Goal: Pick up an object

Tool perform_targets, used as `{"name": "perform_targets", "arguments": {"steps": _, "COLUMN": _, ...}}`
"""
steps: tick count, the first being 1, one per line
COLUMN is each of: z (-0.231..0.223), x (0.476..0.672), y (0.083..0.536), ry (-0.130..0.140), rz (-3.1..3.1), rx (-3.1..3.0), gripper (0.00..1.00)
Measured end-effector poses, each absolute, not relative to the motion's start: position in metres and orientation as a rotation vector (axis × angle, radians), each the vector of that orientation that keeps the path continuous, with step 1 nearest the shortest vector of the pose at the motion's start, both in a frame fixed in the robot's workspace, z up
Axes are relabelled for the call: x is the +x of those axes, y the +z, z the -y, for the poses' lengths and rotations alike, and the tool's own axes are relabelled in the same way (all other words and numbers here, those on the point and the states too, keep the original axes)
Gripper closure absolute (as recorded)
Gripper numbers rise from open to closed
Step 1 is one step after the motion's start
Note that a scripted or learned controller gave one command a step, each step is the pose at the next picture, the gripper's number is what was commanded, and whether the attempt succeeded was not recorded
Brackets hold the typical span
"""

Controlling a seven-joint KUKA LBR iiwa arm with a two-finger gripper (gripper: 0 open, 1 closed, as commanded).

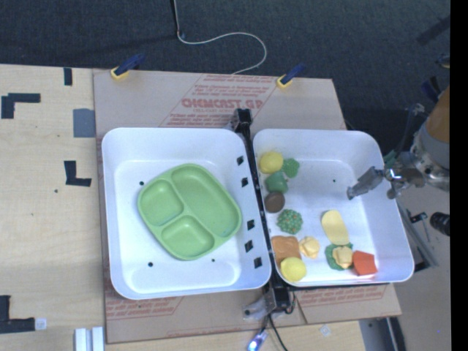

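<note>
My tool point(371, 181) hangs over the right edge of the right bin point(314, 139), reaching in from the right. Whether it is spread or pressed together I cannot tell; nothing shows between its tips.

Nearest to it, down and to the left, lies a pale yellow piece point(335, 227), an oblong whose long axis runs from upper left to lower right. Below that sits a small green and yellow piece point(340, 257), touching an orange-red block point(364, 263) in the bin's near right corner.

Further left, along the divider, things run in a column: a yellow ball point(270, 161) at the top touching a green piece point(290, 168), then a dark green piece point(276, 183), a brown ball point(274, 202), a bumpy green ball point(289, 220), an orange-brown block point(285, 246) beside a small pale yellow piece point(309, 248), and a second yellow ball point(293, 270) at the bottom. That makes eleven pieces in all, two of them yellow balls.

The left bin point(121, 218) holds one green tray point(189, 210) with three compartments, set at a slant. Both bins rest on a cardboard sheet point(212, 104) on the table point(44, 196), pinned by two clamps point(126, 66) at its far edge.
</note>
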State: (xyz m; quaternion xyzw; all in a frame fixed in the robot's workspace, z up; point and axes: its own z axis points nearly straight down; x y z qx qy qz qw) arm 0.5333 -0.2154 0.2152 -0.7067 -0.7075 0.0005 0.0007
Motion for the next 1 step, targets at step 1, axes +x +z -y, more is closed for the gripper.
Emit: {"name": "perform_targets", "arguments": {"steps": 1, "z": 0.1662, "x": 0.4808, "y": 0.0788, "ry": 0.004, "rz": 2.216, "rx": -2.216, "gripper": 0.0}}
